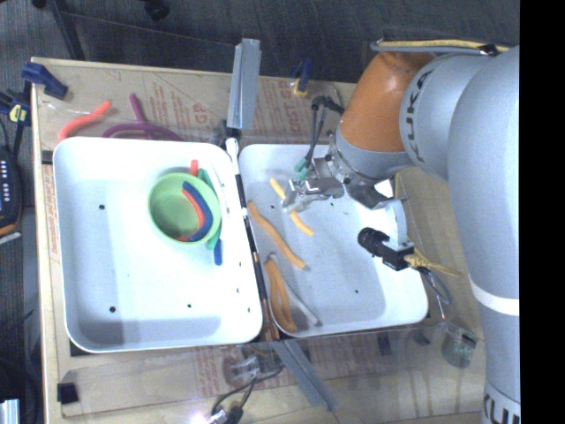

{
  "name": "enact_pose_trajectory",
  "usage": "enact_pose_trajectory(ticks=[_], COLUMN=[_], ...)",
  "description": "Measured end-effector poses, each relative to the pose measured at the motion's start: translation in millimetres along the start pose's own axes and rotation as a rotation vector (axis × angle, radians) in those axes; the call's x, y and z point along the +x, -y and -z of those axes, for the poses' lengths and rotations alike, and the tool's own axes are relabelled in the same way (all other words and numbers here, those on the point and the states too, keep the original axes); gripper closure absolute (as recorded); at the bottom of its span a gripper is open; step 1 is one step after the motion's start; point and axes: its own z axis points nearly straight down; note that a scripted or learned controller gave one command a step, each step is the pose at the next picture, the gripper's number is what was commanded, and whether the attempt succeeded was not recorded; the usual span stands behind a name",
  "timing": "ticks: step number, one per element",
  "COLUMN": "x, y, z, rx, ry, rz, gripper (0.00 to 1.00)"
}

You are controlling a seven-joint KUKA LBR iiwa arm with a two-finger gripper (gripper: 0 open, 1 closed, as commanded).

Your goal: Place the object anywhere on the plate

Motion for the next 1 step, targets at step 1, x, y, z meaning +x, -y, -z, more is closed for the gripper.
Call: enact_pose_trajectory(ticks=[1], x=[0.0], y=[0.0], z=[0.0], rx=[0.000], ry=[0.000], rz=[0.000], gripper=[0.00])
